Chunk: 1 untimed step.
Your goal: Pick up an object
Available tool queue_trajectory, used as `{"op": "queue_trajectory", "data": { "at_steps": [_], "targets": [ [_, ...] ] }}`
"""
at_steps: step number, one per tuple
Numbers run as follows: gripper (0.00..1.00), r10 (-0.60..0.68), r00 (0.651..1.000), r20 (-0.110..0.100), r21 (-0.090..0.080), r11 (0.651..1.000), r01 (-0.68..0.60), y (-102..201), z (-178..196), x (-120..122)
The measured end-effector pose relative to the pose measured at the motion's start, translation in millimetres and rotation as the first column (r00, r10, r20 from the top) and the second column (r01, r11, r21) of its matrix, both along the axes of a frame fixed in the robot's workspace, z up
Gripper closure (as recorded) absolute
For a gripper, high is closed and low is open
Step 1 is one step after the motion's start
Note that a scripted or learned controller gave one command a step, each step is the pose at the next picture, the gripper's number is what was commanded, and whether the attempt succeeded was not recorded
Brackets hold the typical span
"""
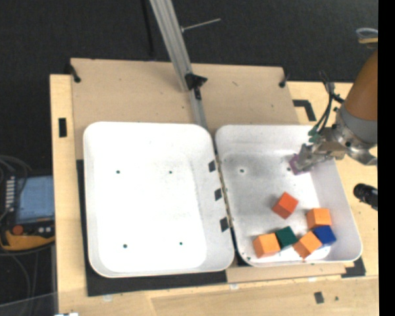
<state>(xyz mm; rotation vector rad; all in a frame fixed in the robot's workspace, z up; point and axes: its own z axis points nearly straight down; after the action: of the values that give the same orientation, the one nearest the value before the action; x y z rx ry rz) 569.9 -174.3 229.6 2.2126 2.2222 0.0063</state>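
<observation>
Orange block [266, 244], gripper [305, 159] above right bin [250, 143]

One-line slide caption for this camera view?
Gripper over right white bin, above red-orange cube and other coloured blocks.

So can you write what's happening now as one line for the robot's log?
gripper: over right white bin, upper part | small coloured blocks: red-orange cube alone, others clustered bottom corner | nothing lifted yet
</observation>
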Motion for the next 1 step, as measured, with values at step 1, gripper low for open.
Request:
{"op": "queue_trajectory", "data": {
  "at_steps": [1],
  "targets": [
    [1.0, 0.002, 1.0, 0.0, 0.0, 1.0, -0.002, -4.9, 47.5, -5.3]
  ]
}}
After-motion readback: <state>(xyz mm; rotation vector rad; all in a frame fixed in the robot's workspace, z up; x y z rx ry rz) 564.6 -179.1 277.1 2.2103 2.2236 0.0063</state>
